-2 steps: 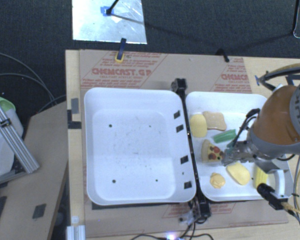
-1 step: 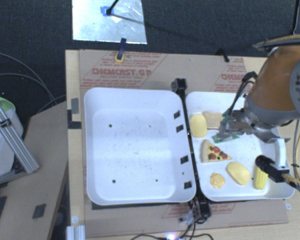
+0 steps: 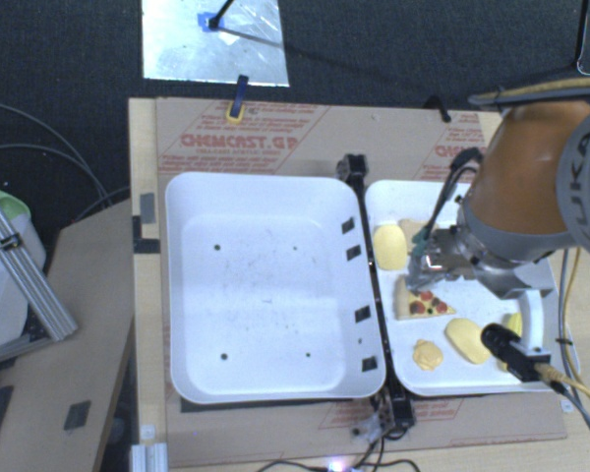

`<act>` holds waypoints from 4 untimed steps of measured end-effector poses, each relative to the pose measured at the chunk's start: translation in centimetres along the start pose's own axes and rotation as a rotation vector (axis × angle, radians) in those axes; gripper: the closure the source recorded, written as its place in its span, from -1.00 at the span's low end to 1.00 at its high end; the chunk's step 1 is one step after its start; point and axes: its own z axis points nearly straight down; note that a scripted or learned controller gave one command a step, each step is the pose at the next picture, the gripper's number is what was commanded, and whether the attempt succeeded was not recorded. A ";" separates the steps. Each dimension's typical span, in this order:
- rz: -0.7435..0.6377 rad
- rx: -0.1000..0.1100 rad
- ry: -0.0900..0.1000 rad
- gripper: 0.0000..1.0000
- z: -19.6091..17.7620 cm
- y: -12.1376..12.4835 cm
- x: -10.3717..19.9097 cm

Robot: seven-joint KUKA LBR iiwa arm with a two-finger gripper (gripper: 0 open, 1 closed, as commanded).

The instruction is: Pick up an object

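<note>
My gripper (image 3: 425, 266) hangs low in the right bin (image 3: 393, 197), just above the upper corner of a pizza slice (image 3: 425, 305) with red toppings. A yellow lemon-shaped piece (image 3: 390, 247) lies to the gripper's left, near the divider. A small yellow round piece (image 3: 427, 355) and a pale yellow oblong piece (image 3: 467, 340) rest near the bin's front. A beige piece (image 3: 413, 228) shows partly behind the gripper. The arm's wrist covers the right part of the bin.
The left bin (image 3: 265, 283) sits beside the right one, split off by a black clipped divider (image 3: 366, 264). A black cylinder (image 3: 511, 354) on the arm juts over the right bin's front corner. Cardboard (image 3: 256, 136) lies under both bins.
</note>
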 end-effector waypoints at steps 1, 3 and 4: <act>-0.002 -0.005 0.001 1.00 -7.0 0.2 5.4; 0.003 -0.002 0.000 1.00 -17.8 0.2 10.2; 0.011 0.002 -0.002 1.00 -16.4 1.7 6.8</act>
